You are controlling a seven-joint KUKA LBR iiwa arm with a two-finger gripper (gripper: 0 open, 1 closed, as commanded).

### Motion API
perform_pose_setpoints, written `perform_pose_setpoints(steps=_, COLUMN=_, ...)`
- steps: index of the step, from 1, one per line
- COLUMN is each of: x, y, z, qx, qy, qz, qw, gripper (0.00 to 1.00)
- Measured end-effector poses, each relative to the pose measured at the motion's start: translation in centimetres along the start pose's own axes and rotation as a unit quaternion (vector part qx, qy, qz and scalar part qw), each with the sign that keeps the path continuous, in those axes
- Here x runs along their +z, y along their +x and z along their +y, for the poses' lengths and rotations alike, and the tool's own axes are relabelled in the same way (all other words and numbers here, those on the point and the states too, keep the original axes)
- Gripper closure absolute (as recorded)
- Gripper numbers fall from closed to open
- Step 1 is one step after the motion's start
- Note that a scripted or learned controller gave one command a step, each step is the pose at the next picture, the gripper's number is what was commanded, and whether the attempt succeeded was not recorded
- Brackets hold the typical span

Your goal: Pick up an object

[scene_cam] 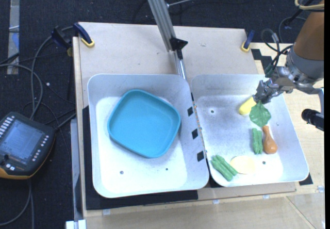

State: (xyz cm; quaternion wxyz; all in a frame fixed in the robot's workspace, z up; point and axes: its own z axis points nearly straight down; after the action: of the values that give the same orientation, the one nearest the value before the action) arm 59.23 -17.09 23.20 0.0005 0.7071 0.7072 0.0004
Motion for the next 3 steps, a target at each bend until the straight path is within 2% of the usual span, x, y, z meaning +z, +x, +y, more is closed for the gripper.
perform_pose_setpoints(steps=2, x=-1.6, y=9.6, z=2.8, qx=-0.002, qy=0.000, qz=0.001, qw=1.0000, gripper=1.00)
perform_pose_setpoints(steps=3, x=-0.6, y=15.2, z=3.3, qx=-0.002, qy=0.001, qz=0.001, qw=1.0000, gripper=1.00)
